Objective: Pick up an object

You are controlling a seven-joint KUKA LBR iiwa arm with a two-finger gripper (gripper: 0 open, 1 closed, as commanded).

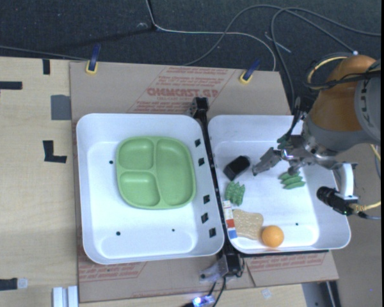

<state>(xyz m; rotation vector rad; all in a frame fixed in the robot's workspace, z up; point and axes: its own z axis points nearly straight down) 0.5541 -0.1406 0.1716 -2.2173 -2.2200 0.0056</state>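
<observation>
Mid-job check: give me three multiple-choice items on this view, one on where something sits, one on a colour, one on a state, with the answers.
1. Where is the green tray?
A. left bin
B. right bin
C. on the cardboard outside the bins

2. What colour is the ball in the right bin?
A. blue
B. orange
C. white

3. Where is the gripper now?
A. over the left bin
B. over the right bin
C. over the black floor

Answers:
1. A: the tray lies flat in the middle of the left bin.
2. B: the ball at the near edge is orange.
3. B: it hangs between the black block and a green piece.
</observation>
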